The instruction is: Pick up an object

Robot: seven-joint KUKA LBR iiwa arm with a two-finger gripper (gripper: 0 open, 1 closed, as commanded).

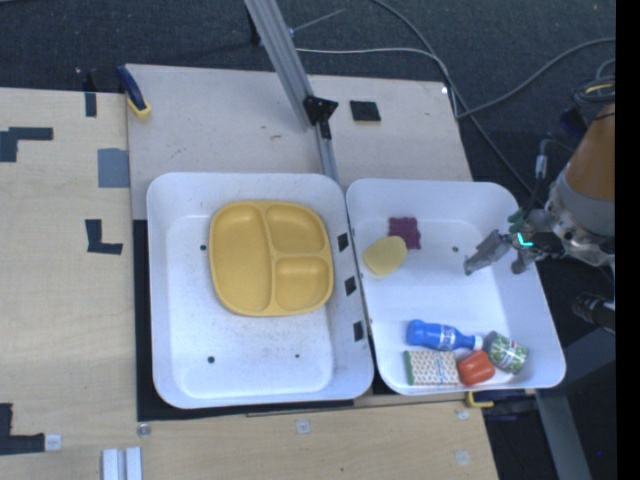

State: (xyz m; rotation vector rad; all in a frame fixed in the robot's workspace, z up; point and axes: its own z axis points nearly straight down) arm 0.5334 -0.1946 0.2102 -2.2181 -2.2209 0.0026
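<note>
My gripper (pixel 497 252) hangs over the right side of the right bin (pixel 440 200), fingers spread apart with nothing between them. Left of it lie a pale yellow rounded object (pixel 384 256) and a small maroon block (pixel 404 231). Along the bin's front edge sit a blue bottle (pixel 438 336), a patterned green-and-white packet (pixel 431 368), a red object (pixel 476 368) and a small green-labelled can (pixel 508 353).
The left bin (pixel 180 298) holds a yellow divided plate (pixel 271 257). A slanted metal pole (pixel 285 53) rises behind the bins. Cables run across the dark floor at the back. A blue-and-yellow clamp (pixel 133 91) sits at the bench's back left.
</note>
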